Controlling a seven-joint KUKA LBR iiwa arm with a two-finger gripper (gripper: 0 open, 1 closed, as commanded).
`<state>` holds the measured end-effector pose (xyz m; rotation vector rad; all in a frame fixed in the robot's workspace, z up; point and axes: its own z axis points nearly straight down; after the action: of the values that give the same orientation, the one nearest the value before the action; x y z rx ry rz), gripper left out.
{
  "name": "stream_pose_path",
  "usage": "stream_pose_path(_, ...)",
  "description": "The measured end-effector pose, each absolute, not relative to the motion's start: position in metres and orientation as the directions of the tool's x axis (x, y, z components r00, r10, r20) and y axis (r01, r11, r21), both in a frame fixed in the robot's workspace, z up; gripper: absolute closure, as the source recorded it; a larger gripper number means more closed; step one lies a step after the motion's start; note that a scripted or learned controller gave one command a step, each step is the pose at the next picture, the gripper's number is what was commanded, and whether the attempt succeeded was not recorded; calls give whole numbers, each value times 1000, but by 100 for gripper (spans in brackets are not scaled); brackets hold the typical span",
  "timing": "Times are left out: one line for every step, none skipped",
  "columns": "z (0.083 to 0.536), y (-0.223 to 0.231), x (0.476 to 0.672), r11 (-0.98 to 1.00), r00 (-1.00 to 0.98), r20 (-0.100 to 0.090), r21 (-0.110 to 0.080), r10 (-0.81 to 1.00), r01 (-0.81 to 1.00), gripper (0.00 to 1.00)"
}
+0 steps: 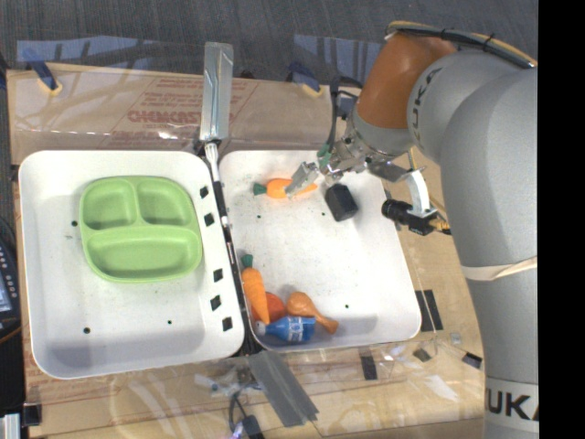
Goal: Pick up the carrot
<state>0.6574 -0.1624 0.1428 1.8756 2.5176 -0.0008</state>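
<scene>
Orange carrot [291,187] lies at the right bin's [393,282] far side, and the jaws of the gripper [309,174] look clamped on it; lift straight, slowly.

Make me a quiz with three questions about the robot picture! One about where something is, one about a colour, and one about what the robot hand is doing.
1. Where is the green plate?
A. In the left bin
B. In the right bin
C. On the floor

2. What colour is the band above the robot's wrist?
A. Blue
B. Orange
C. Pink

3. Where is the gripper right now?
A. Over the green plate
B. At a small carrot near the right bin's far side
C. Outside both bins

Answers: 1 A, the plate lies in the left bin. 2 B, the band is orange. 3 B, the gripper's tip meets the small carrot there.
</scene>
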Motion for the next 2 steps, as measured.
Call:
stream_pose_path(102,-145,657,191,-191,1,-4,982,982,0)
stream_pose_path(181,-191,658,429,-429,-3,2,903,903,0)
